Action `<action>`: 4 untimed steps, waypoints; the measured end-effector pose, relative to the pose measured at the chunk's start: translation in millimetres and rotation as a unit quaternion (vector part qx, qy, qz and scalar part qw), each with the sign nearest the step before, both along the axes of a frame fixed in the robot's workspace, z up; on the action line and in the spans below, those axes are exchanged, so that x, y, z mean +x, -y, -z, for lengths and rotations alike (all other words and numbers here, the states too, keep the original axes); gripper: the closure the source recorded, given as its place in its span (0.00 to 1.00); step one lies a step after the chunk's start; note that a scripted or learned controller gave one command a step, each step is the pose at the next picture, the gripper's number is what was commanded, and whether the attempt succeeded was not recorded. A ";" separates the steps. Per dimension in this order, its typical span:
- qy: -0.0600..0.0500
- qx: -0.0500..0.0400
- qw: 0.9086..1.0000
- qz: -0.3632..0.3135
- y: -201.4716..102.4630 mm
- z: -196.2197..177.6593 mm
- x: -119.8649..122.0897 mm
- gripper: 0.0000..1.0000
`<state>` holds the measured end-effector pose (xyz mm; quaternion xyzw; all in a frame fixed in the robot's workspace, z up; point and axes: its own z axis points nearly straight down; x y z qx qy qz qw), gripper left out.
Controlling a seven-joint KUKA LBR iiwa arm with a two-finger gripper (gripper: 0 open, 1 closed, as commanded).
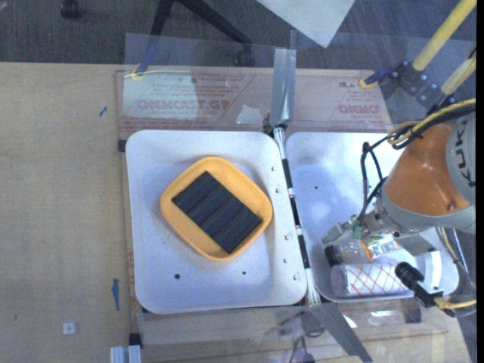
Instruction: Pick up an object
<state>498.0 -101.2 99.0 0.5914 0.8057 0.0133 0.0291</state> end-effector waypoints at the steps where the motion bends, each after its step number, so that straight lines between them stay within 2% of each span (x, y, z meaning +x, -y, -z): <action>1: 0.006 -0.001 1.000 0.000 0.0 -12.1 3.8 1.00; 2: 0.009 -0.002 1.000 0.000 0.3 -13.3 5.2 0.00; 3: -0.032 0.007 0.999 0.007 -41.7 -85.1 -3.5 0.00; 4: -0.023 0.012 0.984 0.177 7.1 10.1 -0.5 0.00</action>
